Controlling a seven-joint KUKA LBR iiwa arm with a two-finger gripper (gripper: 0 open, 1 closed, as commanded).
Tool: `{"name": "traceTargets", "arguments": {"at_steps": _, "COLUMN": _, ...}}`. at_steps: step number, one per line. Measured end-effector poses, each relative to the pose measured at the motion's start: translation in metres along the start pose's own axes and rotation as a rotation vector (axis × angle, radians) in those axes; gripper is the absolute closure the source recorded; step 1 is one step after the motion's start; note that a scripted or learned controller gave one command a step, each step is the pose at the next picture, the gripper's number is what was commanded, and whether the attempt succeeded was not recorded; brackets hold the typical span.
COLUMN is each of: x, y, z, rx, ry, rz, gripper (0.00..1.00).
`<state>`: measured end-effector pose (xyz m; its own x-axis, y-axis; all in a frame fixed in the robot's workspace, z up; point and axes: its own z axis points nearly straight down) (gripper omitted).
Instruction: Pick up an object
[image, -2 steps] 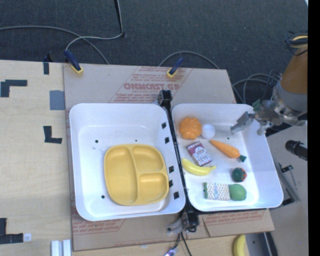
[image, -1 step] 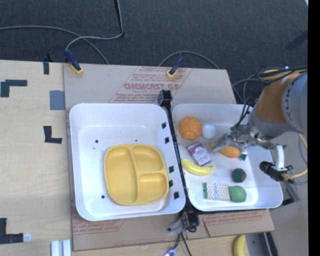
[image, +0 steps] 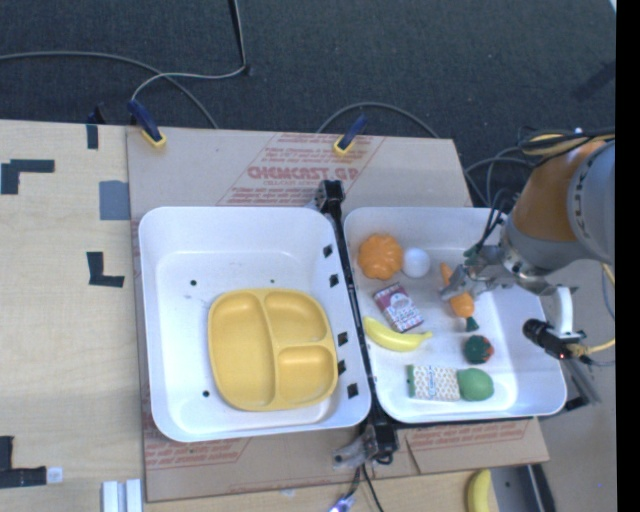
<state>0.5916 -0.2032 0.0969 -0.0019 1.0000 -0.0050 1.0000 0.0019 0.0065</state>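
The arm (image: 560, 215) bends low, its tool (image: 462, 285) just above the small orange piece (image: 462, 305). I cannot tell its grip. The right bin (image: 520, 395) sits on cardboard (image: 290, 170) on the desk (image: 55, 330).

The brown cardboard sheet (image: 290, 170) under the bins carries red print, upside down, reading roughly "CHEMCAST GP". The small red packet's (image: 398, 307) label is too small to read.

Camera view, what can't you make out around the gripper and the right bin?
- Gripper: too small and blurred to show how its fingers stand, or whether it touches the small orange piece.
- Red packet: print too small to read.
- Yellow object below the right bin: cut off by the bottom edge.
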Motion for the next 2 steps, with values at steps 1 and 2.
{"name": "traceTargets", "arguments": {"at_steps": 1, "x": 0.112, "y": 0.010, "z": 0.011, "rx": 0.004, "ry": 0.007, "rz": -0.002, "gripper": 1.00}}
{"name": "traceTargets", "arguments": {"at_steps": 2, "x": 0.147, "y": -0.036, "z": -0.089, "rx": 0.007, "ry": 0.006, "rz": 0.000, "gripper": 1.00}}
